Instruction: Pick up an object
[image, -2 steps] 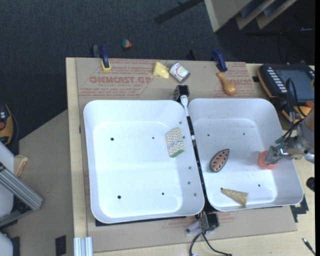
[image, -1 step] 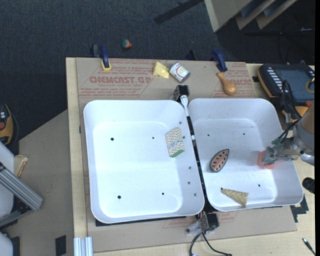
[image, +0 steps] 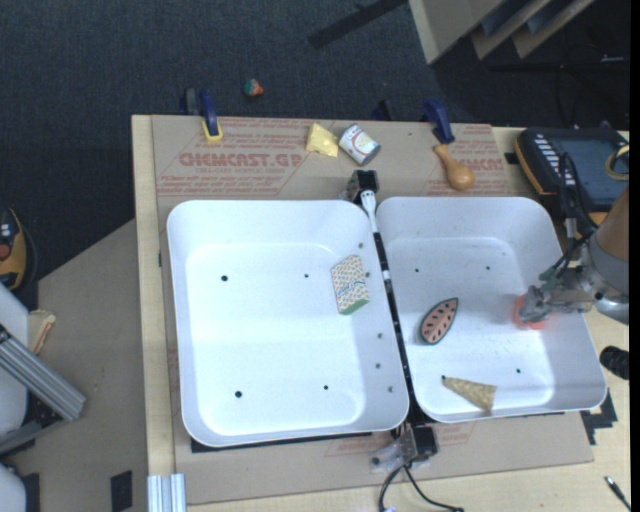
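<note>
In the right bin (image: 480, 225), my gripper (image: 546, 298) hangs low near the right wall, directly over a small orange-red object (image: 527, 313) that peeks out at its left side. I cannot see whether it grips that object. A brown oval piece with red spots (image: 438, 320) lies in the middle of the same bin. A tan wedge (image: 470, 391) rests near its front edge. In the left bin (image: 250, 230), a green and white patterned piece (image: 350, 283) leans by the right wall.
Behind the bins on the bench lie a yellow chunk (image: 322, 141), a small white box (image: 359, 144) and an orange-brown wooden piece (image: 455, 170). Blue clamps (image: 210, 112) hold the back edge. A black device (image: 560, 160) sits at the far right.
</note>
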